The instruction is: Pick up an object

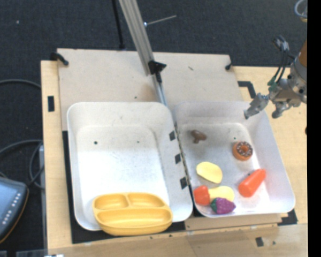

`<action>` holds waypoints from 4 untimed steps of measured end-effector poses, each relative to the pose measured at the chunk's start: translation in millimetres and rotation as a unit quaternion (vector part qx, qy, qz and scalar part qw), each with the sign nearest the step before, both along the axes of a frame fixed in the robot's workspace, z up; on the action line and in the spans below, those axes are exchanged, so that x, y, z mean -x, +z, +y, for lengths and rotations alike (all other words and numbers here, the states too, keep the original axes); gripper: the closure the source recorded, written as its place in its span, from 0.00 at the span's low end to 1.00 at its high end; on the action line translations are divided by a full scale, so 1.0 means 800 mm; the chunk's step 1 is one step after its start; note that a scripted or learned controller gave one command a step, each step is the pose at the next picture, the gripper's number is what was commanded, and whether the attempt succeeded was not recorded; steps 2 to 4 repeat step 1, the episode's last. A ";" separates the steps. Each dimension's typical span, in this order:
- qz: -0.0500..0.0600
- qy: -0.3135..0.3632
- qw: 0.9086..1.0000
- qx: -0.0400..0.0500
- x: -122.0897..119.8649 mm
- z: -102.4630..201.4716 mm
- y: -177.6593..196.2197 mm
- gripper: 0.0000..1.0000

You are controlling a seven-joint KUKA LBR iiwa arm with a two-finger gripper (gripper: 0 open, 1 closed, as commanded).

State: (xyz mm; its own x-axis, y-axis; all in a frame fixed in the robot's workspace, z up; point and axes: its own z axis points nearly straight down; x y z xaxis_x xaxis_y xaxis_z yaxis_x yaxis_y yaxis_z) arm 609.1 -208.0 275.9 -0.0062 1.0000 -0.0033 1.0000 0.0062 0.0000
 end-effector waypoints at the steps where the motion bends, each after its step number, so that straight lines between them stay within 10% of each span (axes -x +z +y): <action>1: -0.004 -0.002 1.000 0.000 0.044 0.025 -0.201 0.00; 4: -0.004 -0.002 1.000 0.000 0.044 0.025 -0.201 0.00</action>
